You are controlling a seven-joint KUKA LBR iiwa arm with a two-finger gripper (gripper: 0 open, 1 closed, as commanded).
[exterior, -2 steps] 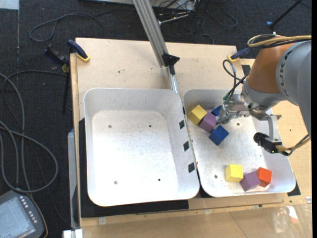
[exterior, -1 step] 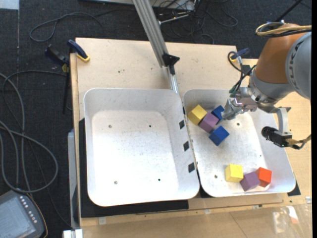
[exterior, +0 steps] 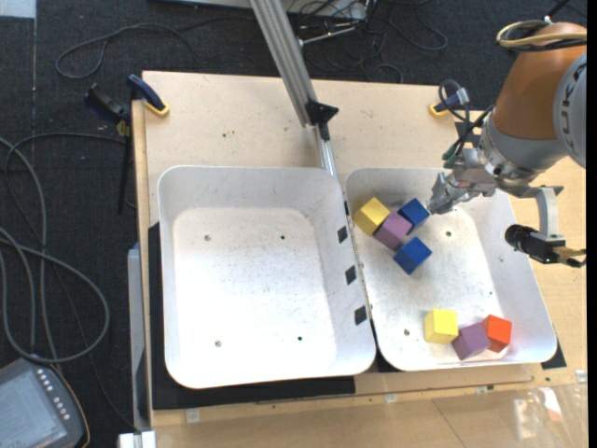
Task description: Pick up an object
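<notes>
The right bin (exterior: 522,297) holds several small blocks. A yellow block (exterior: 371,216), a purple block (exterior: 395,230) and a blue block (exterior: 414,214) cluster near its upper left, with another blue block (exterior: 412,255) just below them. Near the front edge lie a yellow block (exterior: 440,325), a purple block (exterior: 470,340) and an orange block (exterior: 498,331). My gripper (exterior: 442,200) reaches down into the right bin, right beside the upper blue block on its right. I see nothing held between its fingers.
The left bin (exterior: 187,250) stands beside the right one. A slanted metal pole (exterior: 289,63) crosses above the bench and ends near the bins' shared edge. Clamps (exterior: 149,96) sit at the bench's back corners. Cables lie on the dark floor.
</notes>
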